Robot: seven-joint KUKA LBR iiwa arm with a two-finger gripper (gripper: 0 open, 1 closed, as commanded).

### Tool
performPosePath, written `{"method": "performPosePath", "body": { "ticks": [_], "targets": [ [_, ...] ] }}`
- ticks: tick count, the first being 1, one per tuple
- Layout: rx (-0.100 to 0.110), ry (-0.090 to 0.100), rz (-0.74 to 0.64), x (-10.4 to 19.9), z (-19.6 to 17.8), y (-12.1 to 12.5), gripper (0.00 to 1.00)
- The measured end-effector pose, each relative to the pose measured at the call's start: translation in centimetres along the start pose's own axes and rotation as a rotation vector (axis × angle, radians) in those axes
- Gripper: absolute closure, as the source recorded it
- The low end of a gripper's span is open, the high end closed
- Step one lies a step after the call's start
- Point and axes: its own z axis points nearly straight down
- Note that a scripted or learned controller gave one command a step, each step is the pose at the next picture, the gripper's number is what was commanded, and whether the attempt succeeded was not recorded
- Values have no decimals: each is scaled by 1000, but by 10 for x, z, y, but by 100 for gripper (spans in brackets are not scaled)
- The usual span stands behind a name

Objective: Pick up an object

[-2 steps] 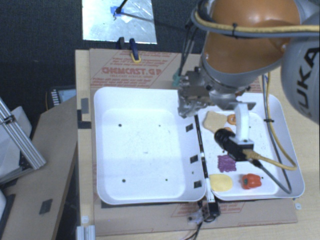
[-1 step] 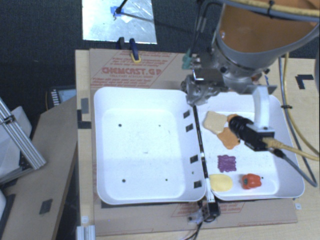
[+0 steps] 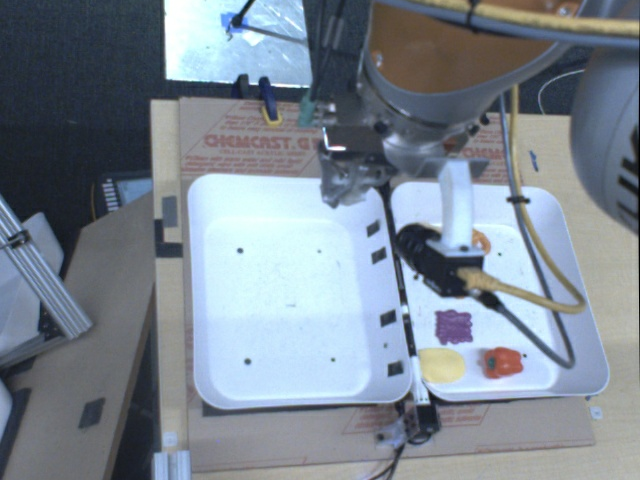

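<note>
White plastic makes up both bins, which sit side by side on a sheet of brown cardboard (image 3: 250, 138) printed with red letters. Grey and orange, the arm (image 3: 450, 38) comes in from the right and hangs its gripper (image 3: 348, 183) above the far right corner of the left bin (image 3: 215, 268), just at the rim where the two bins meet. Whether the gripper is open or closed cannot be told from this angle, and nothing is seen in its hold.

All the loose things lie in the right bin (image 3: 505, 258). A yellow lump (image 3: 442, 365) sits in its near left corner, close against the wall shared with the left bin. A purple lump (image 3: 454, 326) lies just beyond it, near but apart. A red lump (image 3: 503, 362) rests along the near edge, just right of the yellow one, with a gap between them. A small orange bit (image 3: 482, 240) shows around the middle of the bin, partly hidden by robot parts. All four lie well apart from the gripper.
</note>
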Motion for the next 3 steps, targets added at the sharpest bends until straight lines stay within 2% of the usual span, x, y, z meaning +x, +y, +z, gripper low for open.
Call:
{"method": "performPosePath", "body": {
  "ticks": [1, 2, 3],
  "targets": [
    [-2, 1, 1, 25, -52, 0, 100],
    [2, -1, 2, 24, -49, 0, 0],
    [0, 0, -2, 24, -61, 1, 100]
  ]
}}
